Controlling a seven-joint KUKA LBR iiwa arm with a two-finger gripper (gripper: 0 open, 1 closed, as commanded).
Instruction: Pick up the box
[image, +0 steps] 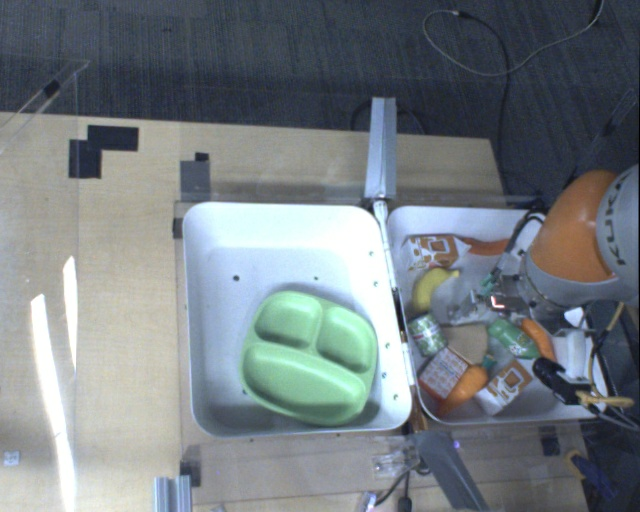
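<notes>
A white and orange box (441, 248) lies at the far end of the right bin (404, 262). Near the front of that bin lie a red and white box (442, 370) and a small white and orange carton (506, 385). My gripper (493, 293) hangs low over the middle of the right bin, amid the clutter, just right of a yellow fruit (430, 288). It sits between the far box and the two near ones. The arm's orange band (572, 238) is above it to the right.
A green can (426, 334), a green bottle (511, 340), an orange carrot-like piece (466, 384) and another orange item (537, 335) crowd the right bin. The left bin (215, 240) holds a green compartment plate (311, 355). A metal post (381, 150) stands behind the bins.
</notes>
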